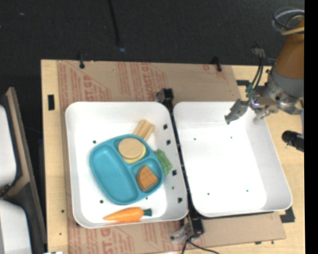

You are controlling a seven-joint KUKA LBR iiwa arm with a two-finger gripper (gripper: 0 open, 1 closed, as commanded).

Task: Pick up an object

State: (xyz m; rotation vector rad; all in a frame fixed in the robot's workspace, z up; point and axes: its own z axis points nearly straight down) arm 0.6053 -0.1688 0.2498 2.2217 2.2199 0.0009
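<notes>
The left bin (79, 142) holds a blue compartment plate (116, 176). On the plate lie a round tan biscuit (132, 148) and a brown waffle-like piece (147, 178). A pale wooden block (144, 128) leans at the plate's far edge, and a green piece (164, 162) pokes out on its right. An orange carrot (127, 214) lies near the bin's front wall. My gripper (248, 112) hovers over the far right corner of the right bin (265, 194), open, with nothing between its fingers. It is far from all the objects.
The grey arm with its orange band (290, 57) comes in from the upper right. A black clamp (165, 96) sits where the two bins meet at the back. Cables (188, 232) lie at the front between the bins.
</notes>
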